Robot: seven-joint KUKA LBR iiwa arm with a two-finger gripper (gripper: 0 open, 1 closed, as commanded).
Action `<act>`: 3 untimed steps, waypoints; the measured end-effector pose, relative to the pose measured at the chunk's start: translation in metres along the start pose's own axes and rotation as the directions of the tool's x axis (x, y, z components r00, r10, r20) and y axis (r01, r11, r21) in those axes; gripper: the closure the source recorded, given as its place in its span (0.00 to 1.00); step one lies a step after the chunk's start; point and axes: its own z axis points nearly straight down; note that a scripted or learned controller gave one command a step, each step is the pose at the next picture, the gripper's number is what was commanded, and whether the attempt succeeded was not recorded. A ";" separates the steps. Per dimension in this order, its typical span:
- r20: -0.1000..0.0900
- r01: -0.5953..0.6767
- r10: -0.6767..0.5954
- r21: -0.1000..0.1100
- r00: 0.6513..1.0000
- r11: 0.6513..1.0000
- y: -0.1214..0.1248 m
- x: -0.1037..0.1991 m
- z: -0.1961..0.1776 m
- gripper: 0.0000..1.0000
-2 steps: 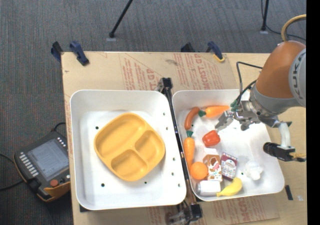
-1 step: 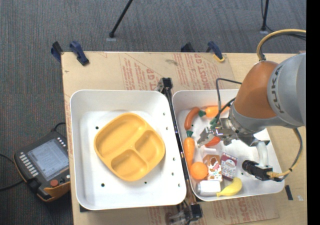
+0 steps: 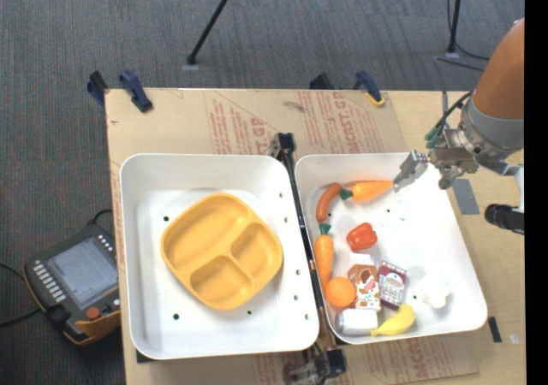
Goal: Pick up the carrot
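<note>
**Gripper at the upper edge of the right bin, carrots lying loose**

From where I stand, the grey arm (image 3: pixel 501 92) comes in from the right, its orange band high above the wrist, and the gripper (image 3: pixel 409 171) hangs over the upper right part of the right bin (image 3: pixel 454 238). One finger (image 3: pixel 408 173) points down and left toward the blunt end of a carrot (image 3: pixel 370 191) that lies almost flat across the top of the bin, green cap to the left. The finger tip is just beside that carrot's end; I cannot tell whether it touches, and I cannot tell whether the gripper is apart or together. Nothing shows between the fingers.

Just left of that carrot, an orange curved vegetable (image 3: pixel 326 201) leans along the bin's left wall. Below it a second carrot (image 3: pixel 323 256) lies upright along the same wall, green top upward. A red pepper (image 3: pixel 361 237) sits near the middle. Lower down, an orange (image 3: pixel 340 292), two small cartons (image 3: pixel 378 284), a white packet (image 3: pixel 359 321) and a banana (image 3: pixel 394 322) crowd the lower left corner.

The left bin (image 3: pixel 145 204) holds a yellow divided plate (image 3: pixel 222 250). Both bins rest on the table (image 3: pixel 214 122), with clamps (image 3: pixel 134 89) gripping its far edge. A handheld controller (image 3: pixel 75 286) lies on the carpet to the left.
</note>
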 end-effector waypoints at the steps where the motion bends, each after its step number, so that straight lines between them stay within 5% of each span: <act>1: -0.004 0.000 0.000 0.007 1.000 1.000 -0.022 -0.006 0.158 0.00; 2: 0.000 0.003 -0.003 -0.001 1.000 1.000 0.046 -0.025 0.059 0.00; 3: -0.002 0.003 -0.003 0.005 1.000 1.000 0.044 -0.017 0.076 0.00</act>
